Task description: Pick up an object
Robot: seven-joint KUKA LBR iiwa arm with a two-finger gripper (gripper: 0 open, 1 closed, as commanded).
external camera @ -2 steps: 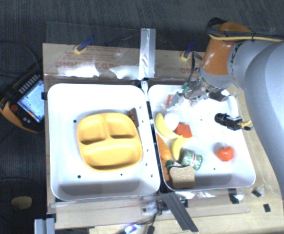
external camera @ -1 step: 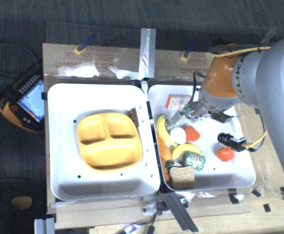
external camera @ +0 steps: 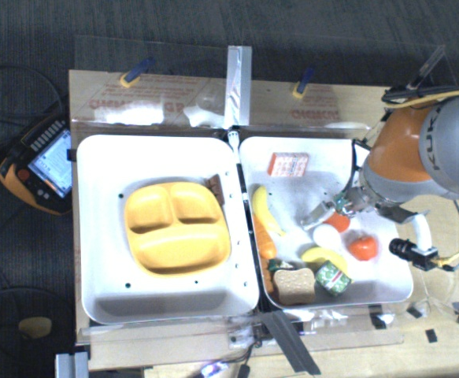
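Camera view is showing the gripper (external camera: 329, 209) reaching down into the right bin (external camera: 386, 290) from the right of the frame, its metal fingers lying low over the bin's middle. Whether they are spread or pressed together cannot be told here. Just under and beside the fingertips a small red-orange piece (external camera: 338, 221) is sitting against a white egg (external camera: 323, 235); nothing is seen pinched between the fingers.

A tomato (external camera: 363, 247) is lying to the right of the egg, near the bin's right wall. Below the egg a small banana (external camera: 324, 256) is curving over a green packet (external camera: 333, 278). A bread slice (external camera: 294, 285) is resting at the bin's lower left, touching the packet. Along the bin's left wall a long banana (external camera: 264, 213) is lying lengthwise, with a carrot (external camera: 264, 241) just below it. An orange box (external camera: 288, 164) is sitting flat near the bin's top.

In the left bin (external camera: 103, 290) a yellow tray (external camera: 178, 227) is lying in the middle, a brown piece (external camera: 215, 187) at its upper right corner.

At the frame's left edge a pendant (external camera: 44, 172) is resting on the dark floor.
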